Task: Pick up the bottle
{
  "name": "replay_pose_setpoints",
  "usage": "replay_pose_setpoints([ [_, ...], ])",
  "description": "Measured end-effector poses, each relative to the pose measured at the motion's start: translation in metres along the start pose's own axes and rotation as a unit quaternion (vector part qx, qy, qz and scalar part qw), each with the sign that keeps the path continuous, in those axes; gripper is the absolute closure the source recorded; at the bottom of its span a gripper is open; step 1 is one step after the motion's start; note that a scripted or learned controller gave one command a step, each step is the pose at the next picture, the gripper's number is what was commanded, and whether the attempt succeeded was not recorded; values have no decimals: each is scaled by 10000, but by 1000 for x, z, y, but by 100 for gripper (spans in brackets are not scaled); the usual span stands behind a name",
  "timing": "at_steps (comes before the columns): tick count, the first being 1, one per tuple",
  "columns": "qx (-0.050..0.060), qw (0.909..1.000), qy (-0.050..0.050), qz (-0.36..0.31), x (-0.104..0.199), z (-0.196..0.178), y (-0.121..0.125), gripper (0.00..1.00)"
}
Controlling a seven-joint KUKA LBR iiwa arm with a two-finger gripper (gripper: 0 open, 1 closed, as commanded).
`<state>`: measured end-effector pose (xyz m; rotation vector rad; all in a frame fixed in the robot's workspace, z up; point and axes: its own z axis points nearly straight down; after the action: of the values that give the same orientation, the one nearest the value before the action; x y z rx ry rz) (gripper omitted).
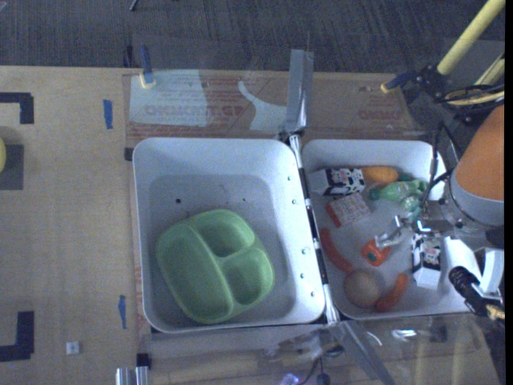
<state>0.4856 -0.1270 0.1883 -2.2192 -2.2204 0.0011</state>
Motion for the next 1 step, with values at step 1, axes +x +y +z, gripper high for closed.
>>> replay_pose_setpoints([
  [1, -109, 9972, -8, 735, -28, 75, 25, 0],
])
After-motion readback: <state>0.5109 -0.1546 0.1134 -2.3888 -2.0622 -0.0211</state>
